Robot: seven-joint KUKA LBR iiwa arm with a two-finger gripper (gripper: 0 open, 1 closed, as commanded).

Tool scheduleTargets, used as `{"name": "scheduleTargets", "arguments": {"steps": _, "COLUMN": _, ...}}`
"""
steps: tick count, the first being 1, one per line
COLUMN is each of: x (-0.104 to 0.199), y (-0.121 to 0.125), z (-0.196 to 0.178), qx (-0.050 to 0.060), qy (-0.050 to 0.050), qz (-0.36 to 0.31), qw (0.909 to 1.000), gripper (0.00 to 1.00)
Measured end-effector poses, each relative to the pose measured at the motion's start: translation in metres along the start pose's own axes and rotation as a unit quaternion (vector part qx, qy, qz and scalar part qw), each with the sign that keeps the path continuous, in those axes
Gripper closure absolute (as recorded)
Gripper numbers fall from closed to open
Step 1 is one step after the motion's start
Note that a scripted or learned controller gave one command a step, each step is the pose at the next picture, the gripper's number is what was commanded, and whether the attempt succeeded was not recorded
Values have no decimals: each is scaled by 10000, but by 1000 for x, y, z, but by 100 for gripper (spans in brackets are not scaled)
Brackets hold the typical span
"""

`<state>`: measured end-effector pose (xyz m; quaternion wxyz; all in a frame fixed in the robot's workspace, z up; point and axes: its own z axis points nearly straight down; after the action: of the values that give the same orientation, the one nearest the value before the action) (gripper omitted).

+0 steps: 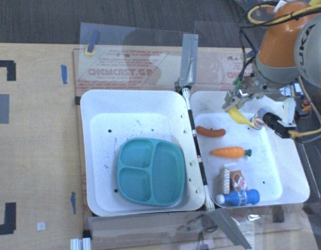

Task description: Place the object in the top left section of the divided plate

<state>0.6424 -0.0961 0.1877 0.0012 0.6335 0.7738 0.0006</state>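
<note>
Though marked with black tape corners (7,69) and blue tape strips (64,74), plain pale wood across the table (35,165). Beyond its far edge, dark carpet (124,4). Standing along the far side of the bins, a clear panel (134,51) with faint red lettering.

Side by side on the table, touching along their inner rims: left bin (90,103) and right bin (285,186), both white and shallow. Lying flat in the near half of the left bin, a teal divided plate (150,171) with three sections.

In the right bin, from far to near: yellow banana (237,115), brown sausage (211,132), orange carrot (228,152), two small packets (224,181) side by side, and a blue bottle (238,197) on its side against the near wall.

Reaching in from the right, grey arm with orange band (285,35), jaws hanging just above the banana at the right bin's far end. Cannot tell whether open, closed or gripping. Banana well apart from the plate, in the other bin.
</note>
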Motion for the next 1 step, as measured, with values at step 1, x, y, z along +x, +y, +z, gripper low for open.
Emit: {"name": "scheduleTargets", "arguments": {"steps": 1, "x": 81, "y": -44, "z": 3, "qx": 17, "qy": 7, "qz": -271, "qw": 9996, "gripper": 100}}
